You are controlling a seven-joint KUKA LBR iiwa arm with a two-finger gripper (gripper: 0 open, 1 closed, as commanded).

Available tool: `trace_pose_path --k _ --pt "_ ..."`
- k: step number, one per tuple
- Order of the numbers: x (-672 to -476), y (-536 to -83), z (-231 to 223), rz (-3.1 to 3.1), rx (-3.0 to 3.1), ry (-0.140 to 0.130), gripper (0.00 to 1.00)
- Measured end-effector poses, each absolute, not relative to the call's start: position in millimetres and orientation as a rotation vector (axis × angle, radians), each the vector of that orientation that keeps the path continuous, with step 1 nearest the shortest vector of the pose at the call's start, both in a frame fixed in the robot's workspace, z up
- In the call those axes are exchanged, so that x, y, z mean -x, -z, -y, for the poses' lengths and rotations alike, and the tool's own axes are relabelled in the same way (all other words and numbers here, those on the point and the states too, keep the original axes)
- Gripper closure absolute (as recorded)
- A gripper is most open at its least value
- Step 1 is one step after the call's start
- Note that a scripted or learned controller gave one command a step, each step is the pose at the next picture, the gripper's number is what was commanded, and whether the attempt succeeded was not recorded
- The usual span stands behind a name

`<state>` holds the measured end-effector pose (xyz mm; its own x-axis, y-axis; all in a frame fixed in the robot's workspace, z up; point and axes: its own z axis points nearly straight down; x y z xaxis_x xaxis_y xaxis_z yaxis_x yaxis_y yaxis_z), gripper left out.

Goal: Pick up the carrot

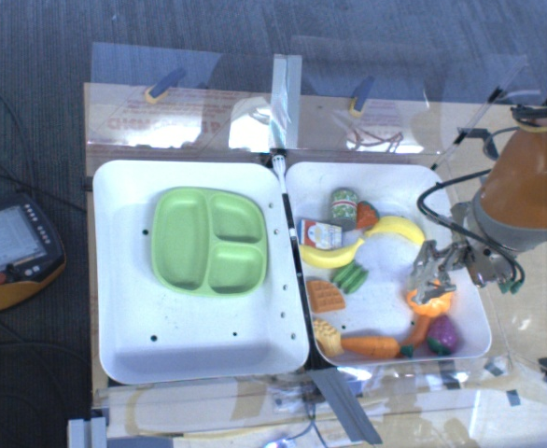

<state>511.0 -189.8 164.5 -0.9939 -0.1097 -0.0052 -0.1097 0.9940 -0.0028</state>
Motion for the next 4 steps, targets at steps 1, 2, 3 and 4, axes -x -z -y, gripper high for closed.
trace_pose_path --k 1,2,3,4 --pt "-516.1 -93.2 204.3 -3.08 0.59 0.003 1.0" --pt "-504.0 -160.9 155.2 -3.079 0.585 0.004 1.0" --pt "-496.9 -144.0 223.7 -3.028 0.832 0.0 1.0" --pt "-506.5 -91.8 168.8 -3.075 0.617 0.009 1.0"
